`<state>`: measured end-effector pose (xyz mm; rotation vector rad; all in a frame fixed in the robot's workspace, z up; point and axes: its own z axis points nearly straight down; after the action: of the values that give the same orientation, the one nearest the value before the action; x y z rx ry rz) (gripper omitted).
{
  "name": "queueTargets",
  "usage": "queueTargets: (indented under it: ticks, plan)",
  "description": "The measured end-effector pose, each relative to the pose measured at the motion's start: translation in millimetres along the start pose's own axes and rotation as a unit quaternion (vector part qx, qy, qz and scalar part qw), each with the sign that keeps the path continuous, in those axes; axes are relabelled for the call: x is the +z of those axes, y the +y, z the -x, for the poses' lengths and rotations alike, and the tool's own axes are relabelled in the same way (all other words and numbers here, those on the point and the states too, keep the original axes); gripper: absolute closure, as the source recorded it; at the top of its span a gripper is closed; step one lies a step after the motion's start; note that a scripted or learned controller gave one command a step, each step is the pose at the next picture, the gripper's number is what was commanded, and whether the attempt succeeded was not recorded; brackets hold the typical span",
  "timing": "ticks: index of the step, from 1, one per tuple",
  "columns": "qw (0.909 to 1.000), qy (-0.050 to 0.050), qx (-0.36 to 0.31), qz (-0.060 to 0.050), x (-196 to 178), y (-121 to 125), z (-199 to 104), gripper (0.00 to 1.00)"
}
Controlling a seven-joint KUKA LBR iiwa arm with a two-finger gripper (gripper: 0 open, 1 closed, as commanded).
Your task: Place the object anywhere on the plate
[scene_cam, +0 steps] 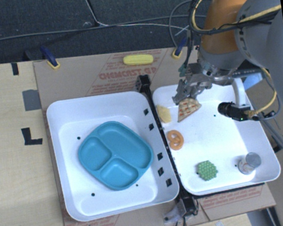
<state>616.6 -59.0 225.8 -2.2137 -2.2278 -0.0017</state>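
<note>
The claw (187,93) hangs over the right bin's (255,171) far left part, seemingly closed on a waffle-patterned wedge (188,108). A pretzel (175,139) lies nearer. The blue plate (115,155) sits in the left bin (75,198).

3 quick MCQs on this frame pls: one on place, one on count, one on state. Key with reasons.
1. The blue plate lies in:
A. the left bin
B. the right bin
C. the bare cardboard

2. Compartments in the plate:
A. two
B. three
C. five

3. The waffle slice is:
A. on the plate
B. outside both bins
C. in the right bin, under the gripper

Key: 1 A, it sits on the left bin floor. 2 B, ridges split it into three wells. 3 C, the slice is far from the plate.
</note>
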Motion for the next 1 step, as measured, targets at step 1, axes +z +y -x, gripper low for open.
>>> queueTargets:
  ticks: [1]
  plan:
    - [1.0,-0.001,0.001,-0.001,9.2,7.9,-52.8,1.0]
